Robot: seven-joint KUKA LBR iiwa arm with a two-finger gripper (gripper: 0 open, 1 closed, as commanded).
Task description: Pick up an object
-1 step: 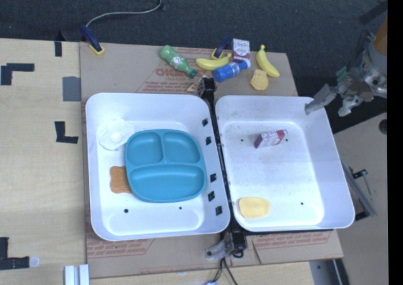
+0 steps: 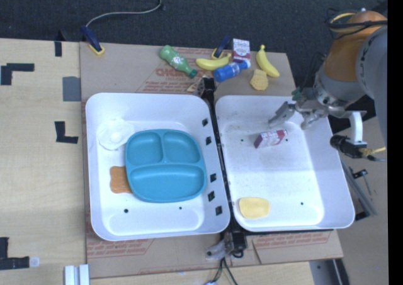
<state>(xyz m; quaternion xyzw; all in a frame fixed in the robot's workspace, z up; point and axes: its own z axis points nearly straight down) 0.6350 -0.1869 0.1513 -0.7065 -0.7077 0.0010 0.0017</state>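
White right bin (image 2: 327,208): small red-and-white packet (image 2: 271,138) lying near its far middle. Gripper (image 2: 293,114), fingers spread apart, holding nothing, poised just beside and above. Step: approach. Next: descend, straddle packet, close.

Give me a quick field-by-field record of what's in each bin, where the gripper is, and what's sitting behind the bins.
left bin: blue divided plate, orange piece partly under its left edge, clear cup at upper left
right bin: small red and white packet near the top, yellow piece at the front left
gripper: over the top of the right bin, fingers spread, nothing between them, just right of the packet
behind the bins: green bottle, two bananas, blue bottle, small carton, yellow chunk
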